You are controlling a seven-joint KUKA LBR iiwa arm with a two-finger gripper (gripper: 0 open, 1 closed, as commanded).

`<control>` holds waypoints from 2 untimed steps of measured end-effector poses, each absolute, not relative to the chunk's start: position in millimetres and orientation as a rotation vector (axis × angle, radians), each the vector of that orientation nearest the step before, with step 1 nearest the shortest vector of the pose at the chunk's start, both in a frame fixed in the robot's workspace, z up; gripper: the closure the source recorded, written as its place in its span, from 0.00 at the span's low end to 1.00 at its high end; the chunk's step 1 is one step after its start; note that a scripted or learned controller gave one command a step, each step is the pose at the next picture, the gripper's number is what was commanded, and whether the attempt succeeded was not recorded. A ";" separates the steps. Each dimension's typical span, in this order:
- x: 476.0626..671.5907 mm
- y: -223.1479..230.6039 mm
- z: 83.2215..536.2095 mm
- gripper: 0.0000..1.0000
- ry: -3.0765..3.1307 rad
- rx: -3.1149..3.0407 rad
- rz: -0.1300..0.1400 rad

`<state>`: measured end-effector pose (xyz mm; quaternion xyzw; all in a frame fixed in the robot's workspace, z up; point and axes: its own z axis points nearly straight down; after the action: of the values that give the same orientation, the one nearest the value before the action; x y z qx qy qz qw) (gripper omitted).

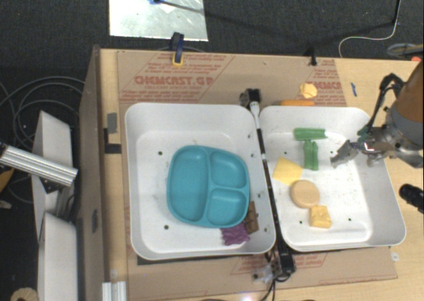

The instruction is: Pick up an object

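Reaching in from the right edge, the arm point(407, 117) is cut off by the frame, and its gripper point(346, 152) hangs over the right bin point(381, 227). How far the jaws stand apart cannot be told; nothing shows between them. Near its tip lies a green T-shaped piece point(309, 144), with a yellow wedge point(287, 171), a tan disc point(305, 194) and a small yellow block point(320, 217) below. In the left bin point(149, 127), a teal divided plate point(208, 185) partly hides a purple scrap point(233, 234) and a brown bit point(252, 219).
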<state>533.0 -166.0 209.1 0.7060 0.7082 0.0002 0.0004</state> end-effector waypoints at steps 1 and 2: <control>518.5 -106.2 165.5 0.00 2.235 2.215 0.001; 537.9 -106.6 81.2 0.00 2.225 2.219 0.000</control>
<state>537.9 -106.6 81.2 0.7061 0.7081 0.0001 -0.0001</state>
